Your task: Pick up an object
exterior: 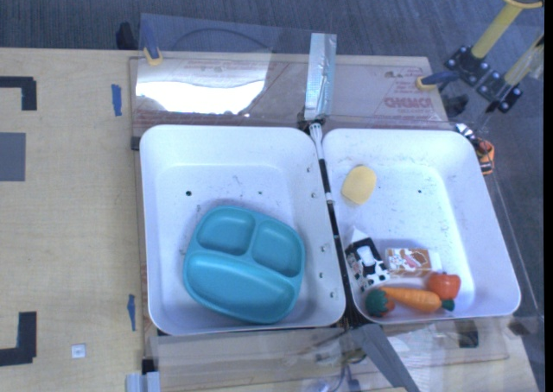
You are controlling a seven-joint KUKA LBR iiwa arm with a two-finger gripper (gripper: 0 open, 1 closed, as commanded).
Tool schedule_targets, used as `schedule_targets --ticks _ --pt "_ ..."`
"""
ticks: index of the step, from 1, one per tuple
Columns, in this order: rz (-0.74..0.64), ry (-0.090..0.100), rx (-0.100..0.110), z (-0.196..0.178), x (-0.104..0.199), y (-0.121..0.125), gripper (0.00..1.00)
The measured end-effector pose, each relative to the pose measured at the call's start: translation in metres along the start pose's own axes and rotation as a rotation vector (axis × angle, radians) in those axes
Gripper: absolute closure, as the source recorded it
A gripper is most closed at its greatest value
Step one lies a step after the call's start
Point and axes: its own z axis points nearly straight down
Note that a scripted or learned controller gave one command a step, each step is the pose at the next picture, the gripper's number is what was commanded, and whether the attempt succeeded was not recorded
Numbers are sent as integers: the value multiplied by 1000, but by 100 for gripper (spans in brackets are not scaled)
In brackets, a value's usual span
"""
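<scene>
The right bin [449, 166] holds a pale yellow lemon-shaped piece [359, 184] near its upper left. Along its front edge lie a black and white cow toy [366, 264], a small tan packet [408, 260], an orange carrot [408, 299] with a green top, and a red-orange tomato [443, 285]. These front objects crowd close together. The left bin [173, 157] holds a teal divided plate [244, 263] lying flat in its front half.
A clear plastic panel [207, 71] and a metal strip [320, 78] stand behind the bins. Yellow and black equipment [501, 28] sits at the top right. The wooden bench [60, 209] stretches to the left with black markers on it.
</scene>
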Motion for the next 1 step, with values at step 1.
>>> schedule_targets --ticks 1 --pt "-188 -1 0 1 8 21 100"
